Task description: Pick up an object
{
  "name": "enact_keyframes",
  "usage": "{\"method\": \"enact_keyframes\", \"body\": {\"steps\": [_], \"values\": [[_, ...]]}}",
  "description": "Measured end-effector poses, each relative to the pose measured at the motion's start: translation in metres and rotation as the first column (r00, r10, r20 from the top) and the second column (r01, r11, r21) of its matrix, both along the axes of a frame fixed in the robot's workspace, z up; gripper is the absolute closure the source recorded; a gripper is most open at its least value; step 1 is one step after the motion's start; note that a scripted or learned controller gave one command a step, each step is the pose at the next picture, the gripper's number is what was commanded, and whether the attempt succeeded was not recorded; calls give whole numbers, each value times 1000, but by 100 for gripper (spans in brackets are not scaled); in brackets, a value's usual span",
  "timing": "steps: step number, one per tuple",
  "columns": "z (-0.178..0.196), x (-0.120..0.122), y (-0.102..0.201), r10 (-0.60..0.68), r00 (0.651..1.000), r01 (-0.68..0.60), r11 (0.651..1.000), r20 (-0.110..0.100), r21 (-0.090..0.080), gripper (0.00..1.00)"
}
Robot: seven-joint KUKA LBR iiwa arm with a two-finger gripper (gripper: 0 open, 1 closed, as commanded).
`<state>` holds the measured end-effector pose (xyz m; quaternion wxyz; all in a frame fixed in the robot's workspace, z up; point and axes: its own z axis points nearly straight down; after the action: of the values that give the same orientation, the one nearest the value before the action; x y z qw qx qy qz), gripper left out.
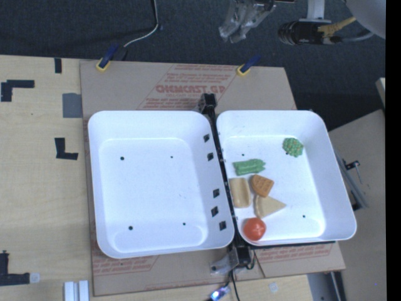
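Note:
My gripper (236, 30) hangs high above the bench near the top of the view, beyond the far edge of the bins, with nothing visible between its fingers. The right bin (313, 168) holds several small items: a green broccoli piece (292, 147), a green pod-shaped toy (249, 166), a tan bread-like piece (239, 192), an orange waffle-like piece (262, 184), a pale yellow wedge (269, 206) and a red tomato (254, 229) near the front left corner.
The left bin (150, 187) sits beside the right one, joined along a black hinge strip (215, 168). Both rest on a cardboard sheet (188, 86) on the wooden bench. A cable (147, 27) runs across the dark floor behind.

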<state>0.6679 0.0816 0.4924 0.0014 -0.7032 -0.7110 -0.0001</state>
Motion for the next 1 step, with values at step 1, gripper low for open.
{"method": "enact_keyframes", "body": {"steps": [1], "values": [[-29, 0, -78, -16, 1000, 16, 1000, -3, -5, 100]]}}
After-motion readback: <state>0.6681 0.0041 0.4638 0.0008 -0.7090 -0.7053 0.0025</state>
